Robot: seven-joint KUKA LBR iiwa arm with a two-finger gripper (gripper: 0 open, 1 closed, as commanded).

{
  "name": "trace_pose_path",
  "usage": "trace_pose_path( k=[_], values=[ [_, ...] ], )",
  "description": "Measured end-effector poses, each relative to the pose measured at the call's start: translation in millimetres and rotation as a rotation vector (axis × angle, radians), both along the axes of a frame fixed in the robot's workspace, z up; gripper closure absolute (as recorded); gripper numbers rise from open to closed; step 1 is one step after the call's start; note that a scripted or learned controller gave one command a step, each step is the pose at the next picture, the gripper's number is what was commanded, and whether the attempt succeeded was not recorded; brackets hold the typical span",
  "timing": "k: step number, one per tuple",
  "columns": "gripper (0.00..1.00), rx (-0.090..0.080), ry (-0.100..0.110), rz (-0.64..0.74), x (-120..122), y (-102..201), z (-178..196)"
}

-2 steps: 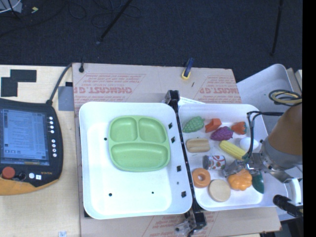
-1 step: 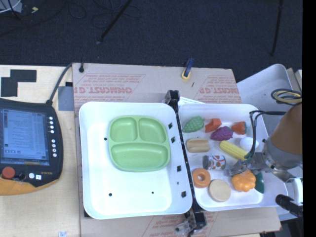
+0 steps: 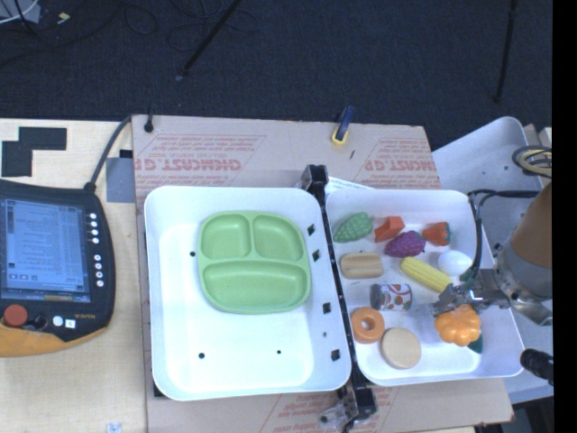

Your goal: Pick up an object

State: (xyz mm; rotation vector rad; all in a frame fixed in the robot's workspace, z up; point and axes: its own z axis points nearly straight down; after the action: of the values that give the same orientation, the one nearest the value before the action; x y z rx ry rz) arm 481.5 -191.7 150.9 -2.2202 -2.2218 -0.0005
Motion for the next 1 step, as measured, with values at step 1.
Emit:
trace_pose_path(
  k=[1],
  values=[
    [1.0, 0.0, -0.001, 0.001, -6.6, 7.0, 53.8]
  ],
)
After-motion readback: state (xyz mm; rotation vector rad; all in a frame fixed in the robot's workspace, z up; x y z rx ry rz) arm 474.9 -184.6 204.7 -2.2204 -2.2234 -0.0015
